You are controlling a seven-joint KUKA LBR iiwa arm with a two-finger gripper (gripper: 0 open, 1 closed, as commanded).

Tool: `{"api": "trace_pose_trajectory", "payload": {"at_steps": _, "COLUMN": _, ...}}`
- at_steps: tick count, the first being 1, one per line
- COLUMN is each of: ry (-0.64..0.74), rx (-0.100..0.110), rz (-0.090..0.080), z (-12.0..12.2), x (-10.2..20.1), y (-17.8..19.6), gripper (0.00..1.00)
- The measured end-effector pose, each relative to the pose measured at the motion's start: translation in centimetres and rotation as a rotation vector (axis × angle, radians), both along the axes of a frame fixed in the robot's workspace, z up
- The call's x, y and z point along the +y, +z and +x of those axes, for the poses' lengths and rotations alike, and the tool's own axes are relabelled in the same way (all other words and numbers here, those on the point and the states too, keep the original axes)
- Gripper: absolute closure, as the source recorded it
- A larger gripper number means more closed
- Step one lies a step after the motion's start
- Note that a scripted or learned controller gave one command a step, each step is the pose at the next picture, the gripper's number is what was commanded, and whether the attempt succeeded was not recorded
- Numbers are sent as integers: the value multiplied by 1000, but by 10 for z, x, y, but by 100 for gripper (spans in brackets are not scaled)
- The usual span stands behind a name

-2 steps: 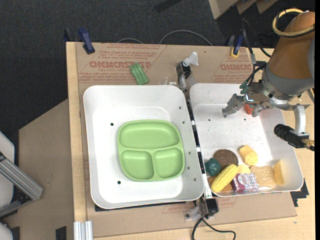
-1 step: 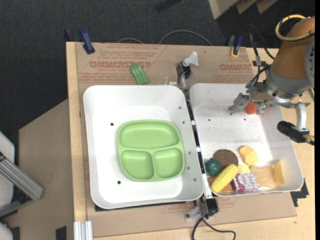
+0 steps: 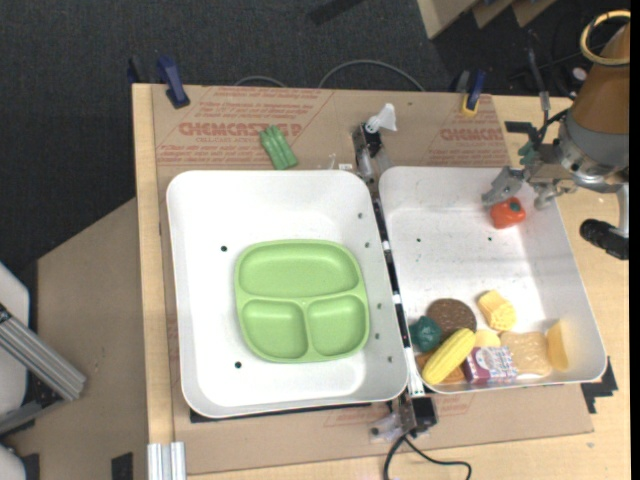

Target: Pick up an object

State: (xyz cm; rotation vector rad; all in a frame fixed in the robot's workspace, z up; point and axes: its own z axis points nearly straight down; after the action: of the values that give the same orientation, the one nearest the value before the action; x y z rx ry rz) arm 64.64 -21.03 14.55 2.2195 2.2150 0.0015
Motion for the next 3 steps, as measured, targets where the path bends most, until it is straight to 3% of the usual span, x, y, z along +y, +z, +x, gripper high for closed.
{"api": "trace_pose_trajectory", "payload": {"at_steps": 1, "ry": 4, "rx": 16, "rz": 18, "z": 21, "x": -5, "y": -60, "gripper": 0}}
{"api": "trace_pose_trajectory", "payload": {"at_steps": 2, "ry": 7, "rx": 6, "rz": 6, "z": 21, "x": 44, "y": -60, "gripper": 0}}
{"api": "trace_pose_trajectory", "payload": {"at_steps": 3, "ry": 4, "rx": 3, "rz": 3, "z": 21, "x": 41, "y": -49, "gripper": 100}}
